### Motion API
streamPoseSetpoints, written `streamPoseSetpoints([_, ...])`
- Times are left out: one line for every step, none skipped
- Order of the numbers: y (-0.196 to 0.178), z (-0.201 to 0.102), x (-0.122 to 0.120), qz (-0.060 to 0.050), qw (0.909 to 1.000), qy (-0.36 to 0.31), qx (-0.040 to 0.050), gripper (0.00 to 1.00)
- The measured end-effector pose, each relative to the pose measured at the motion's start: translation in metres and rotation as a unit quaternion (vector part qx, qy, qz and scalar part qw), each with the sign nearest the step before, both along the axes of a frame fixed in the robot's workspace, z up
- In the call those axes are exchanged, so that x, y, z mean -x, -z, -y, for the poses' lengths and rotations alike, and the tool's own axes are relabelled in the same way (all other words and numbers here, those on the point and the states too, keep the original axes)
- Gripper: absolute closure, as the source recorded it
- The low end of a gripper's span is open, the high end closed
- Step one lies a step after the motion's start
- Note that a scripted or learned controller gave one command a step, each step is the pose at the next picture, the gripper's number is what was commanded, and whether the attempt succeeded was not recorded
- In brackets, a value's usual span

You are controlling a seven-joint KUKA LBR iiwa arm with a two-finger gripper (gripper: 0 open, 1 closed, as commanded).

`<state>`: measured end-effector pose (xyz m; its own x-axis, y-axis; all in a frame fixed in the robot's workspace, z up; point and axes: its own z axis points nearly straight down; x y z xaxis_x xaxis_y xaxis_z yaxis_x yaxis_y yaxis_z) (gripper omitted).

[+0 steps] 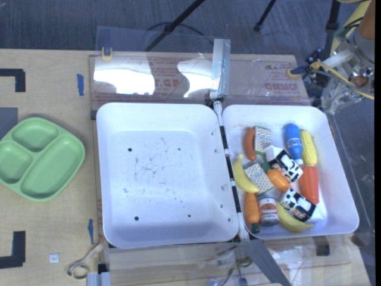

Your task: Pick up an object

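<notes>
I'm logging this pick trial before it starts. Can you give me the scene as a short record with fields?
arm: upper right corner, above and outside the bins, at
left bin: white, only specks and scuff marks inside
right bin: white, holds a heap of toy food
heap items: blue bottle, yellow corn, two bananas, carrot, small jar, black-and-white blocks
bench left: green divided plate
pick status: nothing lifted yet
</notes>
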<state>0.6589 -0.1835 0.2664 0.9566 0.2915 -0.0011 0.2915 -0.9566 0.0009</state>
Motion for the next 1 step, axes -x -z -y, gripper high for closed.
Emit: streamPoseSetpoints([0.0533,0.0392,-0.0002,-0.002,0.9991,0.041,-0.0016,1.00])
